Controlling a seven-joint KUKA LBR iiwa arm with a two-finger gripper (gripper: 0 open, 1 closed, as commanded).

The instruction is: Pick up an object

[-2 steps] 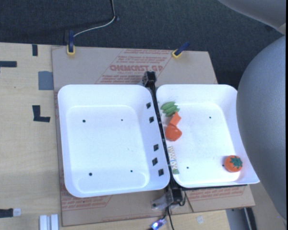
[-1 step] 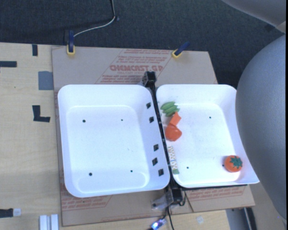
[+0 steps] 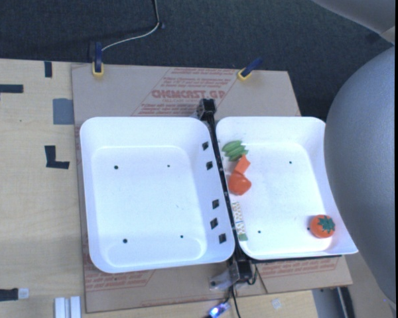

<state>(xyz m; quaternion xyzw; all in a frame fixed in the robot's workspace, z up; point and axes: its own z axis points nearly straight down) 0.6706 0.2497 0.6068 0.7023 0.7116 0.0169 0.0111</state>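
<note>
In the right bin (image 3: 285, 177), a green toy vegetable (image 3: 233, 149) lies against the left wall, with an orange carrot-like piece (image 3: 239, 176) just below it. A small white patterned object (image 3: 237, 216) lies further down the same wall. A red tomato toy with a green top (image 3: 322, 226) sits in the bin's near right corner. The grey arm (image 3: 368, 144) bulks large along the right side, out of focus and above the bin's right edge.
The left bin (image 3: 146, 191) sits beside the right one, joined by a black clip strip (image 3: 215, 177). Both rest on a cardboard sheet (image 3: 186, 91) held by clamps (image 3: 97, 61) at its far edge. A cable (image 3: 146, 28) runs behind.
</note>
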